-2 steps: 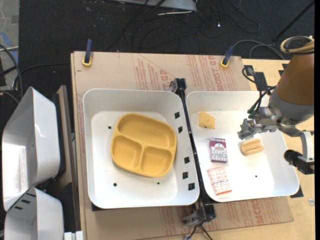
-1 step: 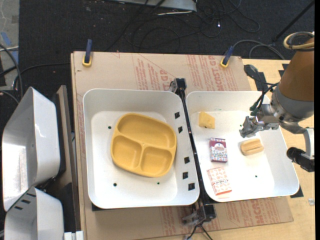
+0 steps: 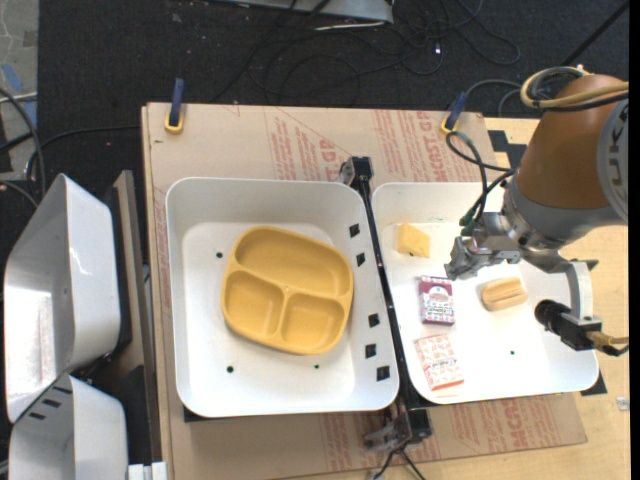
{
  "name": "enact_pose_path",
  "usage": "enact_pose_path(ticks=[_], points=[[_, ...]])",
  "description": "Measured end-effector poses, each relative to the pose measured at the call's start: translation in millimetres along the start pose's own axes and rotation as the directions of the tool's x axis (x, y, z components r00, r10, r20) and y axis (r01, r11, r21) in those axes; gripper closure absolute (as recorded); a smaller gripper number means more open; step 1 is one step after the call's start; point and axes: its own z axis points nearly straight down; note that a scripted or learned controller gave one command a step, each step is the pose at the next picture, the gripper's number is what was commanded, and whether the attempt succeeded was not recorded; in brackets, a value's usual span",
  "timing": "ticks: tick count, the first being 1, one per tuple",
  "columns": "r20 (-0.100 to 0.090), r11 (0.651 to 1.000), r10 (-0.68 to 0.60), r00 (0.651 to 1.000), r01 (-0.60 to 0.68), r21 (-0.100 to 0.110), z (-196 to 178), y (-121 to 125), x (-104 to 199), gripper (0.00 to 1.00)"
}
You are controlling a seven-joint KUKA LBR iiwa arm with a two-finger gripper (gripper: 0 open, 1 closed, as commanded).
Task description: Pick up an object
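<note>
My jaws [image 3: 470, 258] hang low in the right bin [image 3: 560, 373], open or shut I can't tell. Nearest pick: tan block [image 3: 503, 294] just beside me, maroon packet [image 3: 436, 300] close too. Should centre over the block, drop straight, close across its short side.

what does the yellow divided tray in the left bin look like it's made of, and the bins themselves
Yellow tray: probably molded plastic, smooth matte, with rounded compartment ridges and one even color. Left bin and right bin: seemingly thin white plastic, slightly glossy, with rounded corners and soft reflections.
</note>
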Motion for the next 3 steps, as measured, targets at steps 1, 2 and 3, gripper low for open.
enact_pose_path(ticks=[1, 2, 3], points=[[0.001, 1.000, 0.000, 1.000, 0.000, 0.000, 8.6, 3.6, 52.9, 1.00], [0.000, 1.000, -0.001, 1.000, 0.001, -0.002, 12.6, 14.6, 98.8, 1.00], [0.000, 1.000, 0.000, 1.000, 0.000, -0.003, -1.7, 20.8, 145.8, 1.00]])
